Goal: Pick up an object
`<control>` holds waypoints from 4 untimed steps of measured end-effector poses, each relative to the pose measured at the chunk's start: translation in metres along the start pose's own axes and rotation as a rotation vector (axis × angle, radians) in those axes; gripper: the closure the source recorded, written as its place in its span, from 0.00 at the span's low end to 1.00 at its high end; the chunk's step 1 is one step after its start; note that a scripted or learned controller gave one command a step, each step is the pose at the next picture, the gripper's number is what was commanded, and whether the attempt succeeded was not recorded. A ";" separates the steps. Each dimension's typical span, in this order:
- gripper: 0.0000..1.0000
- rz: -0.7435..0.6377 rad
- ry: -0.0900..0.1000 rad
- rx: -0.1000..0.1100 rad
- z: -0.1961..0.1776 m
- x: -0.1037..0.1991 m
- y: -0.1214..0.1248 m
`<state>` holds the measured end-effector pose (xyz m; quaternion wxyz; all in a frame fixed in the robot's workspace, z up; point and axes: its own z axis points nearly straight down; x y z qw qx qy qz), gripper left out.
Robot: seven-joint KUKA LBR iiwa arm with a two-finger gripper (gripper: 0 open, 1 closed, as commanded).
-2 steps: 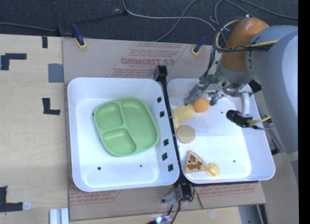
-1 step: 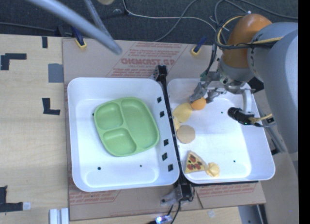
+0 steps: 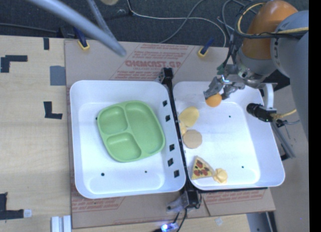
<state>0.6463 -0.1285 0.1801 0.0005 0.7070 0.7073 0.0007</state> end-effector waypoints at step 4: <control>1.00 -0.004 0.000 0.005 -0.054 0.103 -0.037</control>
